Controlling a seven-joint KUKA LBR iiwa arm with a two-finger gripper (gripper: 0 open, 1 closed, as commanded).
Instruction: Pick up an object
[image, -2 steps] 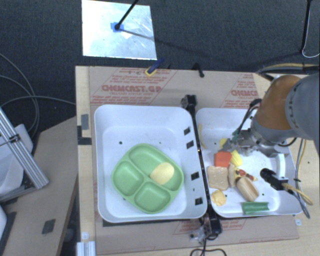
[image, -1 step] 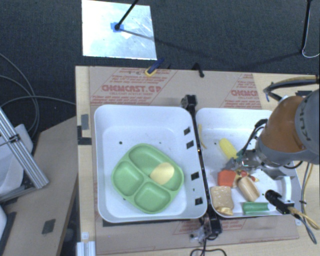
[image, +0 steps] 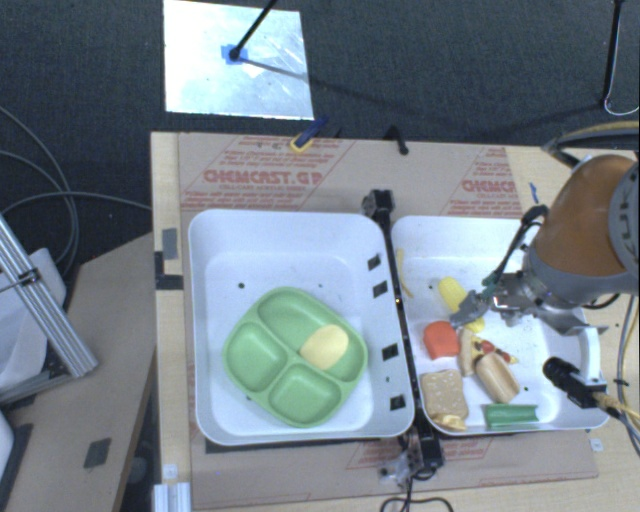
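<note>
Gripper (image: 470, 312) low in right bin (image: 500, 232), beside the yellow piece (image: 453, 292). Finger state: can't tell. Green tray (image: 262, 352) sits in left bin (image: 230, 240).

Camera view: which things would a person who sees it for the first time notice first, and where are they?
The green divided plate in the left bin stands out most, with a pale yellow piece lying on it. In the right bin a cluster of toy foods lies near the front: a red piece, a hot dog and a slice of bread. The hand reaches in just above them.
</note>
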